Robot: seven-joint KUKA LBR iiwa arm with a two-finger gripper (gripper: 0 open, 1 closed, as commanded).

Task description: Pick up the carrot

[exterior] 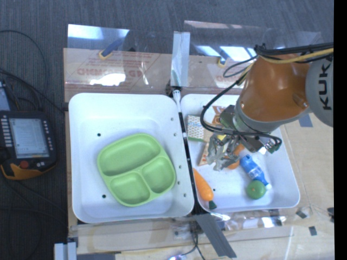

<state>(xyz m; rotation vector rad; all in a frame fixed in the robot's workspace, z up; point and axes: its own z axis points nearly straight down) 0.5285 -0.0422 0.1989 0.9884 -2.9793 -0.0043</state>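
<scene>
So the carrot (203,187) is lying in the right bin (282,199), down near its front-left corner, snug along the wall it shares with the left bin (81,145), green stem end toward the front rim. The gripper (221,157) is hanging over the middle of the right bin, up and to the right of the carrot and apart from it. Honestly I can't tell how wide the claw is, it's a blurry metal tangle from this angle, and I can't see anything held in it. My read: this is the approach step, nothing picked yet. Next it needs to shift toward the front-left corner, line up across the carrot's narrow width, then drop. The tricky bit is probably that bin wall right against the carrot, so not much room for a finger on that side. Other clutter: a blue bottle (251,168) and a green ball-like thing (256,190) to the right, plus some flat cards (194,127) further back. A green divided plate (136,168) sits in the left bin, out of the way.
</scene>
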